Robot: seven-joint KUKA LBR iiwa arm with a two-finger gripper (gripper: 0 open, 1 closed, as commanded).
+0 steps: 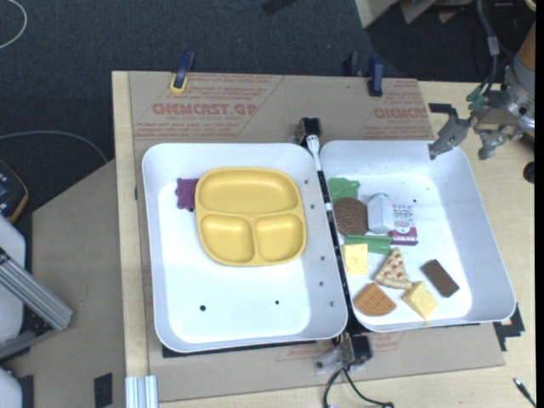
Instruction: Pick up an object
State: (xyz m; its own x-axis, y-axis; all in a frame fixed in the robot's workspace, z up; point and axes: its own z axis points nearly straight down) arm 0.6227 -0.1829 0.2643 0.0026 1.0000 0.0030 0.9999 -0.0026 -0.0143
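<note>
Toy food pieces (384, 246) lie clustered in the right bin (476, 219), probably light, stiff, slightly slick.
The gripper (466, 143), fingers spread and empty, hangs over the bin's far rim; the brown bar (440, 278) lies apart, likely easiest pinched across its narrow sides.

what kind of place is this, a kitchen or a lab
Most likely a robotics lab bench, not a kitchen. Two white bins sit clamped on a board, the right one holding toy food such as a pizza slice, and a robot's end effector hangs above its far corner.

Dark carpet floor (76, 32) surrounds a wooden bench (127, 228) with 2 clamps (180, 73).
</note>
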